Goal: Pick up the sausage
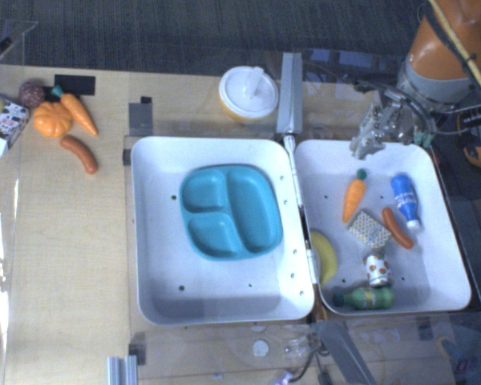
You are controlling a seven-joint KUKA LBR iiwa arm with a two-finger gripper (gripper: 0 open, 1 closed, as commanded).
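Green bottle (367,297) lies on its side at the near wall of the right bin (449,271), the closest thing I see. Behind it stand a small patterned cup (376,269), a checkered pouch (369,230) and a yellow banana (324,255). The sausage (398,228) rests in that bin just right of the pouch: smooth, glossy orange-red, a rounded cylinder, its long axis running diagonally from far-left to near-right. A blue bottle (405,200) touches its far end; a plastic carrot (353,198) lies left. The fingers (378,139) hover over the bin's far rim, holding nothing, but I cannot tell how far apart they are.
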